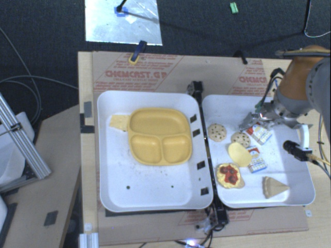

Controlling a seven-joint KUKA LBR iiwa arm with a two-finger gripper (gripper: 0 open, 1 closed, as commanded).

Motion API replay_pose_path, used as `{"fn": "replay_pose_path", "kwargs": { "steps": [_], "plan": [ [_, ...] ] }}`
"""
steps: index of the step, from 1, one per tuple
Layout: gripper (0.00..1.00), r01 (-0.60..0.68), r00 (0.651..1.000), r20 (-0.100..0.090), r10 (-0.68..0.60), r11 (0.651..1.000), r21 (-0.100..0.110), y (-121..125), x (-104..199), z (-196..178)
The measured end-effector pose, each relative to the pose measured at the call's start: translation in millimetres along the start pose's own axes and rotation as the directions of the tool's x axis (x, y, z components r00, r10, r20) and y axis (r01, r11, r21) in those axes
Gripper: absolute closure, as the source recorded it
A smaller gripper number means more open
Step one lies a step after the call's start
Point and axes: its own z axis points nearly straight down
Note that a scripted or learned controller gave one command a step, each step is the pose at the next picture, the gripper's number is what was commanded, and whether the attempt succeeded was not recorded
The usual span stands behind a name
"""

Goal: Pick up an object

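A grey arm with an orange band reaches in from the right over the right bin (305, 154), its gripper (253, 120) low above the bin floor near the upper middle. The metal fingers blur together at this size, so how far they stand apart, and whether anything sits between them, cannot be told.

Just beside the gripper lies a small white, red and blue packet (260, 134), its long axis running on a slant from upper left to lower right. A second, similar packet (256, 164) lies below it. Crowding the same bin are two chocolate-chip cookies (216, 132) and (240, 138), a pale yellow oval piece (239, 154), a small pizza round (230, 175) and a tan wedge (272, 186). A black fitting (293, 150) juts in at the right.

The left bin (111, 190) holds a yellow divided tray (158, 136), which partly covers a pale yellow slice (119, 122).
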Motion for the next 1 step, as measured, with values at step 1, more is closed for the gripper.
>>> {"fn": "replay_pose_path", "kwargs": {
  "steps": [1],
  "plan": [
    [0.00, 0.000, 1.000, 0.000, 0.000, 1.000, -0.001, -32.8, 35.5, -3.3]
  ]
}}
